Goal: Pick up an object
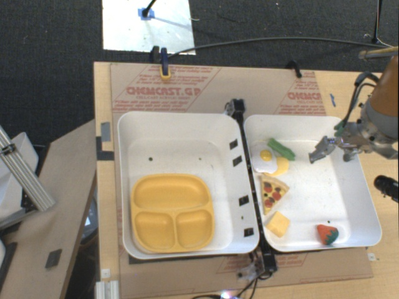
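1. Two white bins sit on the counter (187, 83); the right bin (355, 185) holds every candidate.
2. Pizza slice (273, 192), cheese block (278, 223), fried egg (267, 160) and green pod (281, 148) crowd its 9 o'clock wall; a strawberry (326, 233) lies at 5 o'clock.
3. The gripper (319, 152) hovers near 2 o'clock, clear of all toys; whether its jaws are spread, I cannot tell.
4. Risk, as I judge it: descending here closes on bare floor, and the clustered pieces could be nudged aside.
5. The yellow tray (173, 212) fills the left bin (181, 129).
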Controlling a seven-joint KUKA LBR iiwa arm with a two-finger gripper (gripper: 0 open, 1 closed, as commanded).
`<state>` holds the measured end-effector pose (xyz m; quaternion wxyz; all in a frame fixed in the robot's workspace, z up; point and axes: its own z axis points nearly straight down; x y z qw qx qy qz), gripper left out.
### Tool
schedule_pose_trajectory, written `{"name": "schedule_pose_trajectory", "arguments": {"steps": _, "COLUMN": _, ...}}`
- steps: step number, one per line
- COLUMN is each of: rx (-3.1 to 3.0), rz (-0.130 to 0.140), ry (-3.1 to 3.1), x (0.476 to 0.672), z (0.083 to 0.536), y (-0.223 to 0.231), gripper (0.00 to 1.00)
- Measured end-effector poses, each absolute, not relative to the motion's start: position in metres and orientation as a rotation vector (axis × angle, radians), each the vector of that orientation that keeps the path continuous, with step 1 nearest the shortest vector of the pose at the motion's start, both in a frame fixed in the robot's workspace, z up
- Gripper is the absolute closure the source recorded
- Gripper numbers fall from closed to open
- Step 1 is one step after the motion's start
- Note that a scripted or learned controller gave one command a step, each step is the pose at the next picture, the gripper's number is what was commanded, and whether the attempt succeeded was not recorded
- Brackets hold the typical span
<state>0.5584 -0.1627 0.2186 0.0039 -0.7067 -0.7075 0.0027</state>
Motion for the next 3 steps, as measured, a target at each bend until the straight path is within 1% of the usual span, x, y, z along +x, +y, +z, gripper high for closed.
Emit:
{"name": "schedule_pose_trajectory", "arguments": {"steps": 1, "rx": -2.218, "rz": -0.001, "ry": -2.226, "x": 0.561, "z": 0.225, "y": -0.162, "gripper": 0.00}}
{"name": "schedule_pose_trajectory", "arguments": {"steps": 2, "rx": -2.219, "rz": 0.002, "ry": -2.222, "x": 0.570, "z": 0.174, "y": -0.167, "gripper": 0.00}}
{"name": "schedule_pose_trajectory", "arguments": {"steps": 3, "rx": -2.220, "rz": 0.001, "ry": -2.222, "x": 0.563, "z": 0.130, "y": -0.167, "gripper": 0.00}}
